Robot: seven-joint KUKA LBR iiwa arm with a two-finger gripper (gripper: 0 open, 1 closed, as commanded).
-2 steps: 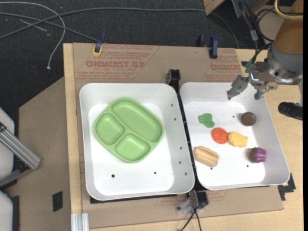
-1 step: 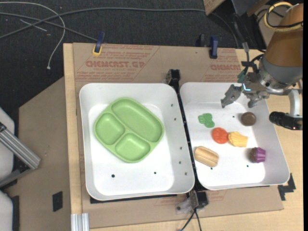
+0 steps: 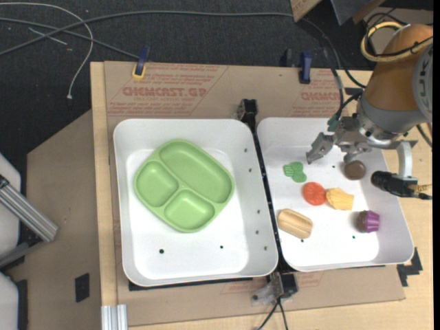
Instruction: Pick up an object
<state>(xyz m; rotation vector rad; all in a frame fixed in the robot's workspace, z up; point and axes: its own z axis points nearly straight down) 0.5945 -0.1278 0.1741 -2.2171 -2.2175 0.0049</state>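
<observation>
Gripper [image 3: 335, 151] over the right bin [image 3: 392, 249], fingers apparently spread, pinching nothing; brown piece [image 3: 355, 169] just beside it; green piece [image 3: 295, 172], orange piece [image 3: 314, 193], yellow piece [image 3: 339, 199], tan loaf [image 3: 295, 223], purple piece [image 3: 368, 220] below; green divided plate [image 3: 183, 184] in the left bin [image 3: 134, 243]

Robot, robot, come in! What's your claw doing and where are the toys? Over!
Gripper open above right bin, holding nothing. Green toy nearest, just below it. Brown ball close beside. Over.

Two bins, toys in the right one

Gripper [image 3: 335, 145] hangs over the right bin [image 3: 385, 253], just above-right of the green toy [image 3: 295, 172].
</observation>
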